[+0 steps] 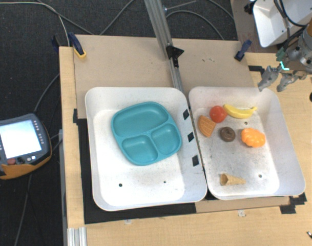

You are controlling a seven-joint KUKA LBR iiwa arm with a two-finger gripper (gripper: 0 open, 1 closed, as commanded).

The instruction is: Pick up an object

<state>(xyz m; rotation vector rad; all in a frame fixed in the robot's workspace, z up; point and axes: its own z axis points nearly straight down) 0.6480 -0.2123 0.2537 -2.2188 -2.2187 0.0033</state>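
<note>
1. Progress on the task stands at nil, in our judgement: we find no object lifted and nothing between the fingers.
2. We place the gripper [276, 80] above the far right corner of the right bin [291, 163], just outside its rim. Its two fingers stand spread apart and hold nothing.
3. We count six candidate items resting on the right bin's floor: a toy banana [240, 111], a red tomato-like piece [218, 114], an orange wedge-shaped piece [206, 126], a brown doughnut-like piece [227, 134], an orange fruit-like piece [253, 138] and an ice-cream cone [231, 179].
4. The banana lies nearest the gripper; the cone sits well apart from the cluster, near the front edge.
5. The left bin [102, 188] bears a teal divided plate [145, 132].
6. What is left, as we judge it: selection, descent, closing on an item, and the lift.
</note>
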